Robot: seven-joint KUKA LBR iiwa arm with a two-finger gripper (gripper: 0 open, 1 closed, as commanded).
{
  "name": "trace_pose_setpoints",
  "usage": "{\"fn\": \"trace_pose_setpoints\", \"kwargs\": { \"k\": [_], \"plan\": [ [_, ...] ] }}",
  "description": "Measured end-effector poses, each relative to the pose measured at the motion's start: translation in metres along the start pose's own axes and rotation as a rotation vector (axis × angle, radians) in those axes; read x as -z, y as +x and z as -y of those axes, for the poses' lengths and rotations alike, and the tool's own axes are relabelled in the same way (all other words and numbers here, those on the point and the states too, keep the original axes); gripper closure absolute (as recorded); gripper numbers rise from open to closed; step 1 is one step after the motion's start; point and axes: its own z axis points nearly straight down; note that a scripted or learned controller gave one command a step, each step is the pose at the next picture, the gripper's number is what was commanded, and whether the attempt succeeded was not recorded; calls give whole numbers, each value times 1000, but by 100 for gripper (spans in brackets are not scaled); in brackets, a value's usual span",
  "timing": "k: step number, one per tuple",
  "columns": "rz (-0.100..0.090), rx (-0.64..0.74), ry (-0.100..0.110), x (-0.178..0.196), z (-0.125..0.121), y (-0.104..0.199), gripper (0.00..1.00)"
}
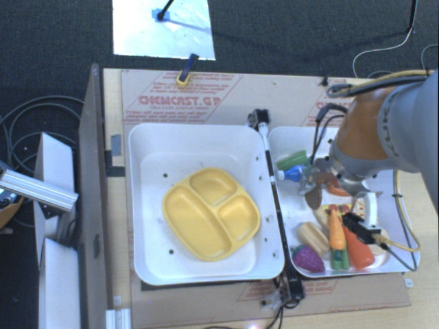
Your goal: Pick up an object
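Left bin (147, 184) holds a yellow divided plate (210, 213); right bin (401, 266) is crowded with toy food: green bottle (293, 160) at 10 o'clock, carrot (336, 230) centre, purple grapes (308, 258) and bread roll (312, 236) at 7 o'clock, red piece (358, 250) at 5. The arm (381, 132) covers the bin's upper right. The gripper (317, 186) hangs just above the carrot, at its 11 o'clock, beside a blue-capped item (291, 174); cannot tell the state of the fingers.

two white bins (147, 184), one yellow tray (210, 213)
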Motion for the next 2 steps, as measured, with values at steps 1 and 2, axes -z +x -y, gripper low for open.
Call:
{"fn": "trace_pose_setpoints", "kwargs": {
  "k": [1, 2],
  "plan": [
    [0, 4, -7, 155, 19, 20, 100],
    [-1, 6, 5, 143, 21, 70, 100]
  ]
}}
